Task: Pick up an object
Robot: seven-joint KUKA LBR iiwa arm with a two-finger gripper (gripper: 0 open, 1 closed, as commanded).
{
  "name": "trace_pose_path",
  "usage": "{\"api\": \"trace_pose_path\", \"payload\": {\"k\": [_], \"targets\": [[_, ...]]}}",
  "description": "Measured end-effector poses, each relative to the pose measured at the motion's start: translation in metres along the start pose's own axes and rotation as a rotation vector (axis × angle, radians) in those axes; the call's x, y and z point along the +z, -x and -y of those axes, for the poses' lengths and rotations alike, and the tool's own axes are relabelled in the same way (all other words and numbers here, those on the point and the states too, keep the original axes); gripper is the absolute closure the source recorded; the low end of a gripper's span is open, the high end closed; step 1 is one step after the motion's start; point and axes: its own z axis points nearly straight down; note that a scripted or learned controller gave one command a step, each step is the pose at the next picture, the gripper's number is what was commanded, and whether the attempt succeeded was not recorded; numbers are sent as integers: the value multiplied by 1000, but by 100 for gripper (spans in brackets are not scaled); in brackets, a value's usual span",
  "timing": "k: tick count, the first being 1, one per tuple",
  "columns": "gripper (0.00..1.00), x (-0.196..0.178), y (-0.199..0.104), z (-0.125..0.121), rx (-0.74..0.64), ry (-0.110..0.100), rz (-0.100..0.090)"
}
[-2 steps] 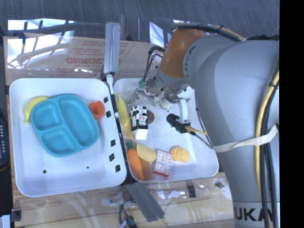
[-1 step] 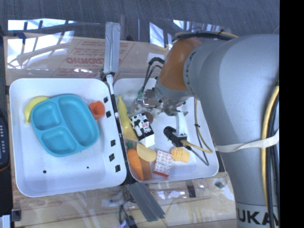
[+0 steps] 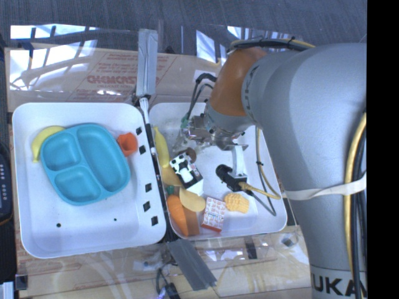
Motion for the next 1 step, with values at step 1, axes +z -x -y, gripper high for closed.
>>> {"api": "trace_pose_path", "payload": {"k": [1], "targets": [[100,-95,-61,31,-47,11,-3]]}}
